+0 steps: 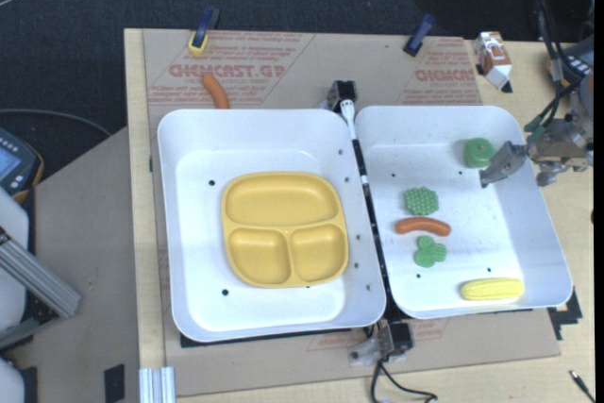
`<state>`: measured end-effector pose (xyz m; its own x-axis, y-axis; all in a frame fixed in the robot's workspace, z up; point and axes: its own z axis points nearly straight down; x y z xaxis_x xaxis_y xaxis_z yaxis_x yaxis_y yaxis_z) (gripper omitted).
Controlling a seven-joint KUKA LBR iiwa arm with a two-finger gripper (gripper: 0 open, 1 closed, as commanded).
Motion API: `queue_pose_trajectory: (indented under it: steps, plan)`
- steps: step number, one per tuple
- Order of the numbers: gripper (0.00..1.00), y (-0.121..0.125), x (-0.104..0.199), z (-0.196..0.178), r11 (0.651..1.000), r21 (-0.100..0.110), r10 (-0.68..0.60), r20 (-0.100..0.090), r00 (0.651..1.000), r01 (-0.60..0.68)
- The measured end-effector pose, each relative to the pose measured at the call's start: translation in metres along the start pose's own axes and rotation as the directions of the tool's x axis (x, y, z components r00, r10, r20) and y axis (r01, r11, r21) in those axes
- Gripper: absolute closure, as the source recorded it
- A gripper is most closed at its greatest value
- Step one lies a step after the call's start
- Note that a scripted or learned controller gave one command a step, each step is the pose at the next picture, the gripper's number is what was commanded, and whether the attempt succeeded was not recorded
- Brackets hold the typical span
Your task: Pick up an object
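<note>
Gripper (505, 163) at right bin's (543, 231) far-right rim, beside the green round toy (478, 151); arm mostly cut off by frame edge.
Finger state can't be made out, nothing visibly between them. Nearer the bin's middle: green bumpy piece (421, 200), sausage (423, 226), small broccoli-like piece (430, 252). Corn (491, 290) near its front rim. Yellow divided tray (283, 227) sits in the left bin (189, 203).

The claw (505, 162) is hovering over the right bin (528, 241), just beside a green round toy (478, 151); a sausage (422, 226) is lying nearer the bin's middle.
</note>
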<state>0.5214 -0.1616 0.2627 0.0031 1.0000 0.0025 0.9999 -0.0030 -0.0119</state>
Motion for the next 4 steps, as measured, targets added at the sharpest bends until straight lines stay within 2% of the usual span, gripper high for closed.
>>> queue_pose_trajectory:
  steps: [1,2,3,4]
  plan:
    - [0.0,0.002,0.0,-0.006,1.0,-0.012,-0.003,0.003,1.0,0.003]
    - [0.0,0.011,0.001,0.041,1.0,-0.007,-0.003,0.001,1.0,0.003]
    - [0.0,0.002,0.005,0.098,1.0,-0.005,-0.002,0.0,1.0,0.002]
    - [0.0,0.009,0.005,0.159,1.0,-0.007,-0.002,0.0,1.0,0.002]
